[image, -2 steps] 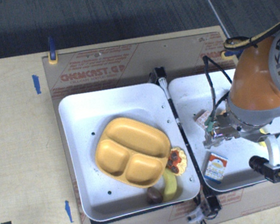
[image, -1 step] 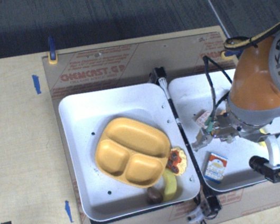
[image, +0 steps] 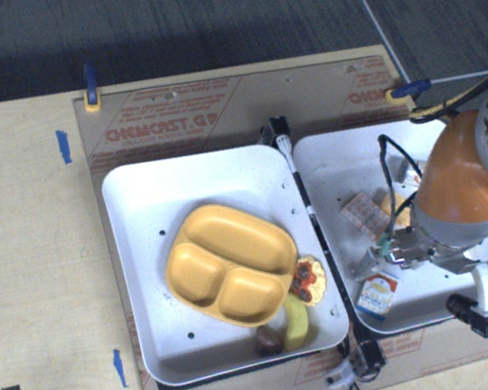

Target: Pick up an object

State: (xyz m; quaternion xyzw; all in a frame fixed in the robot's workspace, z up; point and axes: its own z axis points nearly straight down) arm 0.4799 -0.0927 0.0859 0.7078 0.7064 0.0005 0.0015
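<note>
Plywood bench (image: 33,273) bears two white bins (image: 142,254), beyond lies dark carpet (image: 193,11).

Arm (image: 487,170): grey casing, rounded segments, with a broad glossy orange band (image: 461,179) above the wrist. Dark lettering, partly cut off, on the grey shell at the frame's right. Black cable (image: 396,156) loops off the band's upper left side. Wrist end (image: 412,248) is grey metal with small fittings, one greenish spot; detail blurred.
</note>
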